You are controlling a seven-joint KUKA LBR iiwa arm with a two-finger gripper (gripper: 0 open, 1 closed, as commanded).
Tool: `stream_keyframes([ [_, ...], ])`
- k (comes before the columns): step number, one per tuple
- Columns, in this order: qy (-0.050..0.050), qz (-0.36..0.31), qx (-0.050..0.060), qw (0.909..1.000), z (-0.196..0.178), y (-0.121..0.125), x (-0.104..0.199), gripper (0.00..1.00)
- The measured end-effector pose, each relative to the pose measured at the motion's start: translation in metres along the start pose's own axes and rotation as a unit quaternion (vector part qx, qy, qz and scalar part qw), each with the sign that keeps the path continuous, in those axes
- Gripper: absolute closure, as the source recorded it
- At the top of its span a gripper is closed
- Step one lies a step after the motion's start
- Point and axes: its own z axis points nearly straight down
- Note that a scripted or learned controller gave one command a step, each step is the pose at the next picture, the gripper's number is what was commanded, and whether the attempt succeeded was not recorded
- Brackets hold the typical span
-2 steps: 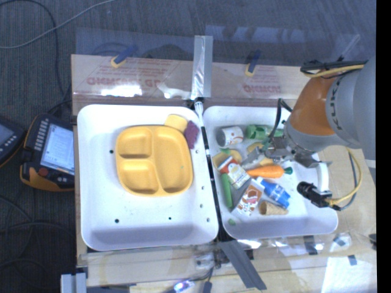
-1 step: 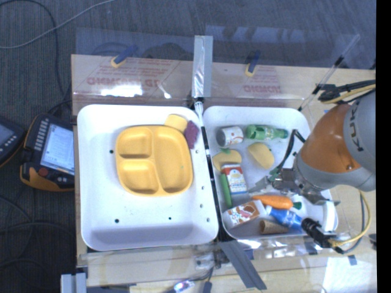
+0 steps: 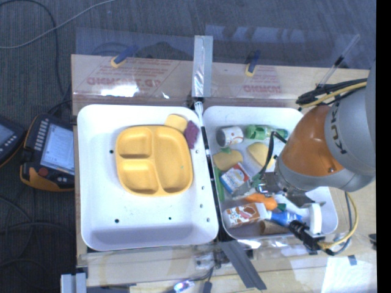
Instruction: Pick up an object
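So the grab itself doesn't look done to me. Nearest the camera edge, at the bottom of the right bin [image 3: 333,215], there's a brown and white carton [image 3: 243,214] lying flat, with a blue tube thing [image 3: 286,217] and something orange [image 3: 259,196] right beside it. The gripper [image 3: 274,191] is down low over that same clutter, tucked under the orange wrist of the arm [image 3: 327,145], and honestly I can't tell what the claw is doing, the wrist hides it. Nothing is visibly lifted, everything in the pile seems to rest on the bin floor.

A bit further back there's a small red and white packet [image 3: 234,178], a yellowish chunk [image 3: 227,160] and another yellow piece [image 3: 259,152]. At the far end sit a white cup [image 3: 231,135] and a green item [image 3: 259,131].

Over in the left bin [image 3: 98,182] a yellow divided plate [image 3: 154,159] sits with a purple bit [image 3: 192,133] at its far corner, well apart from the arm.

My guess: it's at the reach or closing stage, lift is what's left
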Motion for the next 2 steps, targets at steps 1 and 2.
stream_keyframes([
  [1,0.003,-0.002,0.000,1.0000,-0.009,0.002,0.003,1.00],
  [2,0.003,0.079,0.011,0.9968,-0.099,0.022,0.038,1.00],
])
